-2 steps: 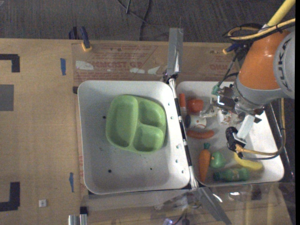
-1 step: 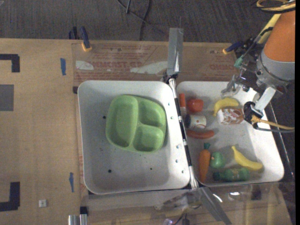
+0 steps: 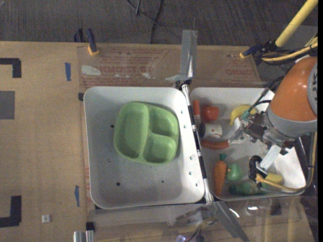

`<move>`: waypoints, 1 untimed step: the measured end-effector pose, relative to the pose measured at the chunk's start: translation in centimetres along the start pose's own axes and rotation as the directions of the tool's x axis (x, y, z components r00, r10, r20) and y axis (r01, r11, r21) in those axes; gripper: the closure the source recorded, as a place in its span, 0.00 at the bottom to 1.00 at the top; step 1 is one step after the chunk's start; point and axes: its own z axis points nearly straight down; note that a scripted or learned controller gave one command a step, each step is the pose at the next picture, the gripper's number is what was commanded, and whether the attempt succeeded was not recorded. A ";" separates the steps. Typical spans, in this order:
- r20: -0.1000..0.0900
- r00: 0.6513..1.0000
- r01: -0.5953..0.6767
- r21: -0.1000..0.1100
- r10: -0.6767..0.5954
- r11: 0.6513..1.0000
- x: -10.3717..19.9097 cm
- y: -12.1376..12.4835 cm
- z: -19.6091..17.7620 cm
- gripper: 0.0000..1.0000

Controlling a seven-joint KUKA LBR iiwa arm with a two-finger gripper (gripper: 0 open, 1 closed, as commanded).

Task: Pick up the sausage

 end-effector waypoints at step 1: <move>-0.006 0.999 0.034 -0.011 -0.035 0.999 -0.8 -2.5 7.6 0.00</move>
